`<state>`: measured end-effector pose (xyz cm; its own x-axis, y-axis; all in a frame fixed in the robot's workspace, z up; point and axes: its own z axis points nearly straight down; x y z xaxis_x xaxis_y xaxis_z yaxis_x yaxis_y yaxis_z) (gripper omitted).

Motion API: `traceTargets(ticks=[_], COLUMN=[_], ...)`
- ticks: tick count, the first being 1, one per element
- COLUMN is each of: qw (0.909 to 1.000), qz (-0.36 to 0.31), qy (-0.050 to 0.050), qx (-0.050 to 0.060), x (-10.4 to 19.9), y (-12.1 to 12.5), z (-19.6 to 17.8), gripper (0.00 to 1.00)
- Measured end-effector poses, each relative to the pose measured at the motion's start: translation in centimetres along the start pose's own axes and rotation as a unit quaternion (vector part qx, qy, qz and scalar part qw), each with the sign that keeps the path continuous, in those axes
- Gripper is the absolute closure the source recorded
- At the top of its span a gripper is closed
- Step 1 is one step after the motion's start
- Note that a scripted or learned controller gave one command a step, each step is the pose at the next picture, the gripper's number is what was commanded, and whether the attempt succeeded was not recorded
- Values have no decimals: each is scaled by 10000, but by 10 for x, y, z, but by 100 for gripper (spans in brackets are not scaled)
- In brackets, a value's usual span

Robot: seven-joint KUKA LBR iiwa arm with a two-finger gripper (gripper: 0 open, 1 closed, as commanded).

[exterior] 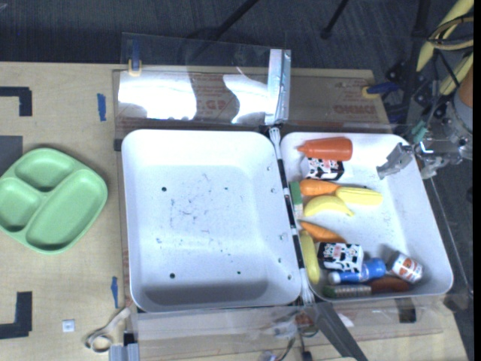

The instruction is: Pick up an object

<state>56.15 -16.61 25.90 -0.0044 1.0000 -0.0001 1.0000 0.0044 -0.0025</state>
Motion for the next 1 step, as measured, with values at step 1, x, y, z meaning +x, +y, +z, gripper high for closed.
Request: traceTargets(ticks=[1], qw=[9998], qz=[-202], qy=[5], qx=[-2], x=[-17], y=[25], z=[87], gripper=[0])
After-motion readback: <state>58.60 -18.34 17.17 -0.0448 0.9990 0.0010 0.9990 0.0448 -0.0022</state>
